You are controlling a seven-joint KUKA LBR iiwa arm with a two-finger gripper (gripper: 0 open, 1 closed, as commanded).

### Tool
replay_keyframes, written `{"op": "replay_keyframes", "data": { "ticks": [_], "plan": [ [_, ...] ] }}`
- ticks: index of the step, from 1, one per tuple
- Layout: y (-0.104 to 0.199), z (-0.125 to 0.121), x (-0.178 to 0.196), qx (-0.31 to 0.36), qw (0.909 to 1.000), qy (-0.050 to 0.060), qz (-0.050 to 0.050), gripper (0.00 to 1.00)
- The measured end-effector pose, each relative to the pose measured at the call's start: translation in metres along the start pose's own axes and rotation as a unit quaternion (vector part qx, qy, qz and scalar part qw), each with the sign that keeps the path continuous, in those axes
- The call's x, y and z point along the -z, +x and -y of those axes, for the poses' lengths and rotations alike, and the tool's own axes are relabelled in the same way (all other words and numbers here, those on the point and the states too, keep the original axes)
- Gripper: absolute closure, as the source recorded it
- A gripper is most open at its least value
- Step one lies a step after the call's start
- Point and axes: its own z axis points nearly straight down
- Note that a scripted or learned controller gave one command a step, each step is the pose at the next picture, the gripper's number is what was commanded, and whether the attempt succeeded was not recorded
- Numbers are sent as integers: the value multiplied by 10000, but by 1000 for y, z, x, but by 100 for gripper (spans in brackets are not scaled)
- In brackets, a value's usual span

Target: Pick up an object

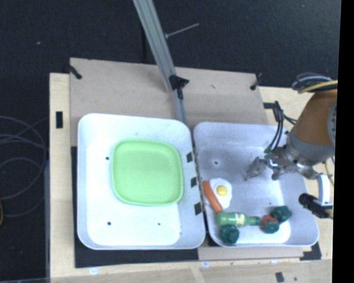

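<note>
My gripper (265, 170) hangs over the middle of the right bin (235, 140), with the grey and orange arm (313, 128) coming in from the right. Its two fingers stand apart, so it is open, with only white bin floor between them. Toys lie toward the bin's front, apart from the gripper: a fried egg (221, 189), an orange carrot (211, 196), a green bottle (237, 218), a dark green piece (229, 233), a red and green piece (270, 223) and another dark green piece (281, 213).
The left bin (95, 164) holds a light green square plate (147, 172). A grey pole (160, 44) slants down to the bins' back edge. Black clips sit along the divider (193, 179) between the bins.
</note>
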Motion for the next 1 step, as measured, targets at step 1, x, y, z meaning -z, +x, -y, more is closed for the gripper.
{"op": "replay_keyframes", "data": {
  "ticks": [1],
  "plan": [
    [0, 0, -30, 2, 10000, -9, 3, 0]
  ]
}}
